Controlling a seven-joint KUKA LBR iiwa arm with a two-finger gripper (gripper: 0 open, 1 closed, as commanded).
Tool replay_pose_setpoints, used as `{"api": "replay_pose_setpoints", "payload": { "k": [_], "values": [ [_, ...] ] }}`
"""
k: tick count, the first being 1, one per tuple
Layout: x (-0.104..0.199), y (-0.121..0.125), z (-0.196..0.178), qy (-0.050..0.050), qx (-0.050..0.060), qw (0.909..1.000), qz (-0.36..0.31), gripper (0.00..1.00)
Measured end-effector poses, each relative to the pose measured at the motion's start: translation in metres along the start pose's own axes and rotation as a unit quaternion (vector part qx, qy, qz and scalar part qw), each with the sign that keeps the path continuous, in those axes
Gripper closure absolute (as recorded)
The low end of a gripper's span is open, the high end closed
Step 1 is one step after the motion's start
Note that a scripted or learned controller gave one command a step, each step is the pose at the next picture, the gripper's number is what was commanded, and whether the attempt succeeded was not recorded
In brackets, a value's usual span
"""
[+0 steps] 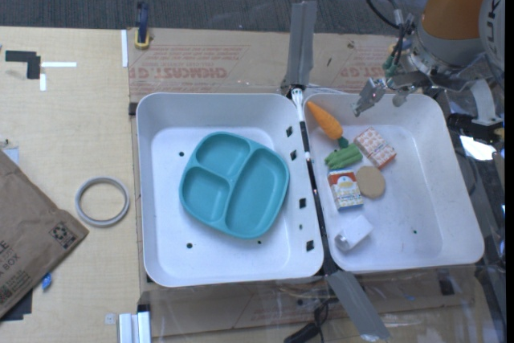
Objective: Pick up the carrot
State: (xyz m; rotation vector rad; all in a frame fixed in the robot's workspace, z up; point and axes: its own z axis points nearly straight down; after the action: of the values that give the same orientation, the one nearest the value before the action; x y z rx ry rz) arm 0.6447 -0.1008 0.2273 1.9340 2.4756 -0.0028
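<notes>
Toward the right bin's far left corner we see the orange tapered carrot, its green top touching a green pod-like toy. Nearby lie a checkered pink box, a tan round disc and a small printed carton. Our two-finger gripper hovers just right of the carrot, fingers parted, grasping nothing.

- Two white bins are counted: left, right.
- One teal tray is seen.
- One carrot is spotted.
- Two small boxes are tallied.
- One tape ring is noted.
</notes>
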Motion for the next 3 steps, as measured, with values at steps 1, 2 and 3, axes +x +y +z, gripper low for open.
{"api": "replay_pose_setpoints", "payload": {
  "k": [1,2,3],
  "values": [
    [0.032,0.023,0.036,0.0,0.0,0.9983,-0.057,0.0],
    [-0.005,0.013,0.115,0.0,-0.001,0.99,-0.141,0.0],
    [-0.003,0.015,0.125,0.002,0.003,0.9845,0.176,0.0]
  ]
}}
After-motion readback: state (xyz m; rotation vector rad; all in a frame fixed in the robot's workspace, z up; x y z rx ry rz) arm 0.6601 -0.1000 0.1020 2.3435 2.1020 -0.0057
